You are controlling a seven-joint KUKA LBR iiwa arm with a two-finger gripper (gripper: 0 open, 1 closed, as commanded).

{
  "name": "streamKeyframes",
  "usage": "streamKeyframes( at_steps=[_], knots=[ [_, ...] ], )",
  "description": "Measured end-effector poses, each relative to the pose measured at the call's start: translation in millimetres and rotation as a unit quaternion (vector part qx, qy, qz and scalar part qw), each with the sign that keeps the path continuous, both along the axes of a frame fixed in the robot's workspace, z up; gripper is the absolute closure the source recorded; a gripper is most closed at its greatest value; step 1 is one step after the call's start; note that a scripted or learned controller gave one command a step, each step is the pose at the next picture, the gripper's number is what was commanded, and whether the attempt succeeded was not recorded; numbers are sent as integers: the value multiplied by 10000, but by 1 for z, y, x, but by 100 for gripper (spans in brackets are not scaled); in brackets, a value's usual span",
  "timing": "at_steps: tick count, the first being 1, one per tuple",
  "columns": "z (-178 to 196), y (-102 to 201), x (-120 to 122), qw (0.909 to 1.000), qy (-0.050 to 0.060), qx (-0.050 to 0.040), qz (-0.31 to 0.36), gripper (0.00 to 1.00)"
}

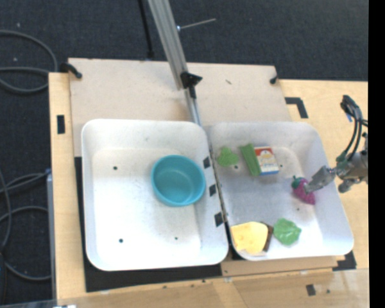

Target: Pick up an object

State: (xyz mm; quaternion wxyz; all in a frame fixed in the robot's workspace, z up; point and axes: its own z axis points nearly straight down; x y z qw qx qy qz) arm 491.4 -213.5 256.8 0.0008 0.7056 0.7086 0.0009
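My gripper [323, 178] reaches in from the right, over the right bin's [321, 233] right side. Its tip is right beside a small purple object [302, 191], up against that object's upper right; I cannot tell whether they touch. Also in this bin lie a small pale green piece [227, 157], a green, red and white box [260, 160], a yellow wedge [248, 237] at the front edge and a green lump [286, 231] next to it. A blue bowl [177, 179] stands upright in the left bin [109, 236].
A slanted metal pole [170, 37] rises from the back of the bench down to the divide between the bins. Cables [351, 117] hang near the arm at the right. The bare bench top [244, 88] lies behind the bins.
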Motion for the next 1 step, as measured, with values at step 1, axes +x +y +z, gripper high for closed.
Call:
streamKeyframes(
  at_steps=[1],
  knots=[
    [0,0,0,10000,-2,0,-5,0]
  ],
)
